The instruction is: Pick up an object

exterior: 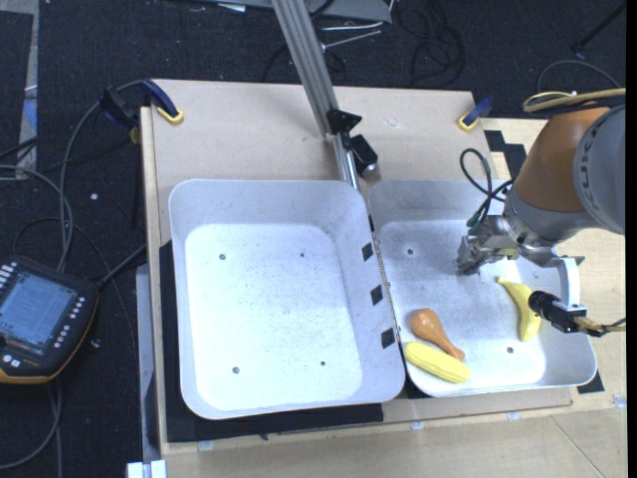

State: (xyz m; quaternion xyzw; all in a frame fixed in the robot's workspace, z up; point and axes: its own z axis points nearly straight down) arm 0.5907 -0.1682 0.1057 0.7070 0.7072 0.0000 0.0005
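Two white bins sit side by side on the bench point(418, 127), their inner walls meeting along a ridge in the middle. The left bin point(264, 297) shows nothing but its speckled floor; the right bin point(428, 237) holds all the candidates for picking, which is likely why the arm point(572, 172) reaches in over that side. A slanted metal post point(309, 53) crosses the top of the view and ends at a bracket near the far end of the ridge, probably a mount for some fixture.

The arm's orange band and grey wrist cover the far right corner of the right bin, so that part of the floor is hidden. The gripper point(476, 252) hangs low over the bin floor in a bare patch, near the banana but apart from it. It is small and dark against the wrist, and I cannot tell how it stands or whether it touches the floor. Nothing is visible in it.

Three objects lie toward the near edge. A banana point(520, 307) rests just below and right of the gripper, one end next to a white-and-black part by the bin's right rim. A yellow corn-like piece point(436, 362) lies against the near wall, touching or nearly touching an orange pear-shaped piece point(436, 329) just behind it. My guess is that the banana is the nearest target.
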